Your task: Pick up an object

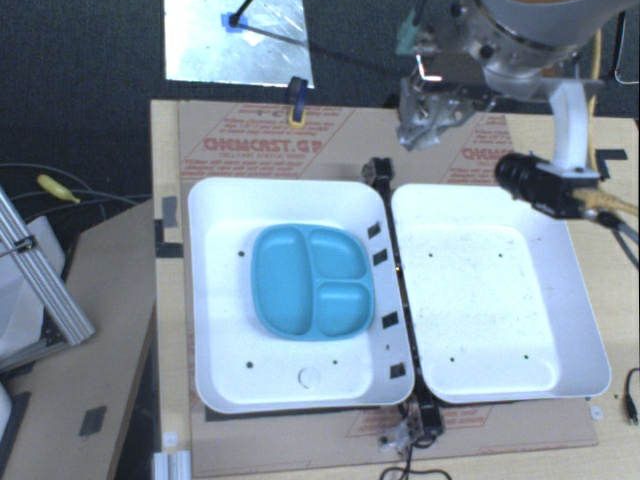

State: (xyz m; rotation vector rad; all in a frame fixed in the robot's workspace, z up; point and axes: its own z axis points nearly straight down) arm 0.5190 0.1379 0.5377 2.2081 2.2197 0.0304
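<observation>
A blue divided plate with three compartments lies flat in the left bin, a little right of that bin's middle and near the wall shared with the right bin. The plate's one long compartment is on its left side and the two smaller ones are on its right. A small pale ring sits on the left bin's floor just below the plate, apart from it.

The gripper hangs in the upper right of the frame, over the brown board printed with red lettering, beyond the far rim of the right bin and well apart from the plate. Whether the claw is wide or narrow cannot be told from this angle. The grey arm enters from the top right corner above it.

The right bin's floor shows faint dark specks. Black clips line the seam between the two bins. A shiny sheet lies at the upper left, above the board.
</observation>
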